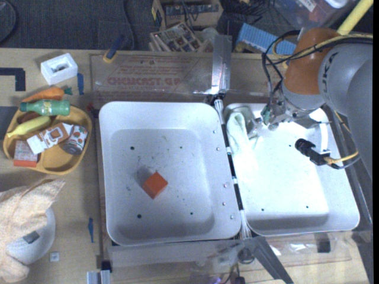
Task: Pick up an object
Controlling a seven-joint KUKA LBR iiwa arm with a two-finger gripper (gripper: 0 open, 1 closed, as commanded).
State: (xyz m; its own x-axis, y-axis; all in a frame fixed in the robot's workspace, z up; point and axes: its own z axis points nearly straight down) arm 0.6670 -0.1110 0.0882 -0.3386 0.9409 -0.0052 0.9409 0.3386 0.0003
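An orange cube [156, 184] lies in the left bin [118, 129], a little left of its middle. A pale, soft white-green object [238, 132] rests against the left wall of the right bin [296, 212], near its far corner. My gripper [265, 118] hangs low over the far left part of the right bin, just right of the pale object. The grey arm with its orange band [308, 64] comes in from the upper right and covers the bin's far right corner.
A black connector on a yellow cable [309, 148] hangs over the right bin's middle right. Left of the bins stand a yellow bowl of toy food [47, 138], a cloth [26, 218] and a small white box [59, 68]. A clear panel [154, 76] lies behind the left bin.
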